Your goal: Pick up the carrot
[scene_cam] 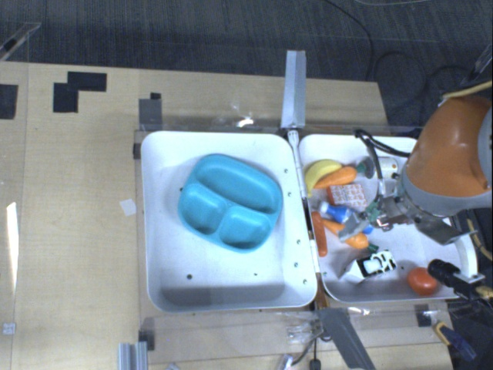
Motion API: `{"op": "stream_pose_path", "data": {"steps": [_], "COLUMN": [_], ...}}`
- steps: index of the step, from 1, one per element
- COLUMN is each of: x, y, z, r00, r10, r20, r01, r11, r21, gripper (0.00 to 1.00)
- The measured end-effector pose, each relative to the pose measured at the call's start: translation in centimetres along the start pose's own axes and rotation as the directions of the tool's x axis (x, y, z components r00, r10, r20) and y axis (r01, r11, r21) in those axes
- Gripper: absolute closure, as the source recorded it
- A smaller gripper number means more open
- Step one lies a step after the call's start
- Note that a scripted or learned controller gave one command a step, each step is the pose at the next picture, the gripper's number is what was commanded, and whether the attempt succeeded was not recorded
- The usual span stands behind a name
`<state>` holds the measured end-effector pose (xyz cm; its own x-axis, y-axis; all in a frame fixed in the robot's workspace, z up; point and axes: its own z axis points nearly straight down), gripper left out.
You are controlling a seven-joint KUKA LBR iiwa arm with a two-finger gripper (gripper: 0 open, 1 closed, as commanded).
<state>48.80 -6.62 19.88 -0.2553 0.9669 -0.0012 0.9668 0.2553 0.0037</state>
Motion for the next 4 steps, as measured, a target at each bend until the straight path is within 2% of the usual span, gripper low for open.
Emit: {"op": "stream_pose_path", "data": {"steps": [1,2,3,4], "x": [-2.5,-2.8,-2.7,-1.1], "y": [-0.3,0.0,0.4,5.5], "z": [4.9,10.9,9.6,-1.2], "r00": [0.983,0.905,0.905,0.969], "r10": [-0.186,-0.426,-0.425,-0.246], "r20": [0.000,0.007,0.012,0.002], "r01": [0.186,0.426,0.425,0.246], "r11": [0.983,0.905,0.905,0.969], "r21": [0.000,-0.007,-0.015,-0.003], "gripper": [0.00,0.00,1.00,1.00]}}
